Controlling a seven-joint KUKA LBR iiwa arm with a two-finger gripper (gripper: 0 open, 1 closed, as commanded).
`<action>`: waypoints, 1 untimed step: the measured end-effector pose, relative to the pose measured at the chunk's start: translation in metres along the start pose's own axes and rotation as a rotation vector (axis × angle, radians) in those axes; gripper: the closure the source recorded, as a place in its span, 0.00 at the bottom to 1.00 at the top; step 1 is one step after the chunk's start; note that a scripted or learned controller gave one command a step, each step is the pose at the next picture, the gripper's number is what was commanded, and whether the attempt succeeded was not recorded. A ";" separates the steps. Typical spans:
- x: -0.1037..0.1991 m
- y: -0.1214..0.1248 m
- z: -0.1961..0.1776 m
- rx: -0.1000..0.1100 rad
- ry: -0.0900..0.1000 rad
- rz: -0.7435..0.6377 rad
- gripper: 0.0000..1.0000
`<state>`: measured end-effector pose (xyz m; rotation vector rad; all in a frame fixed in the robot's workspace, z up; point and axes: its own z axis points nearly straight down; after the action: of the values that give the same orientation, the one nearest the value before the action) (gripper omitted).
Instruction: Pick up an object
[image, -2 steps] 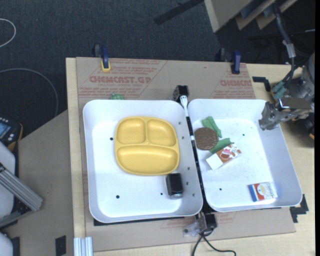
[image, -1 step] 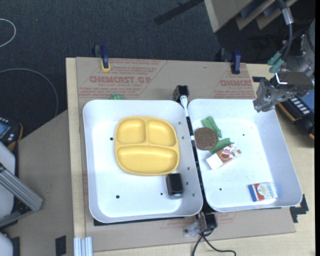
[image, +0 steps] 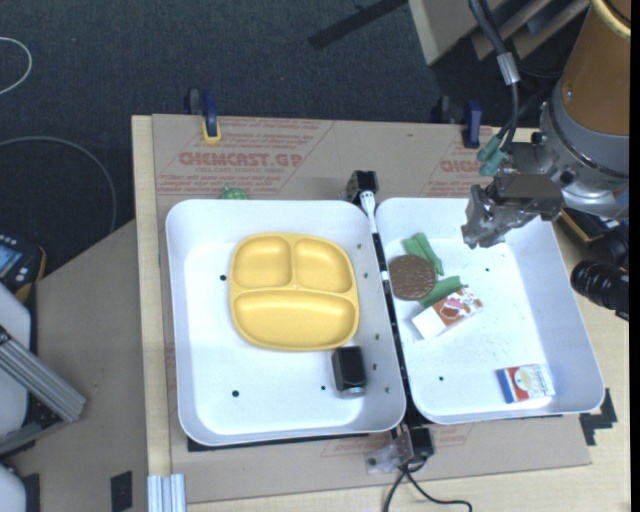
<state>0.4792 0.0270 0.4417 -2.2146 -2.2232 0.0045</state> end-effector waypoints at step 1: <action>0.041 0.000 -0.017 -0.009 0.001 -0.001 1.00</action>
<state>0.4796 0.0676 0.4586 -2.2172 -2.2286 -0.0065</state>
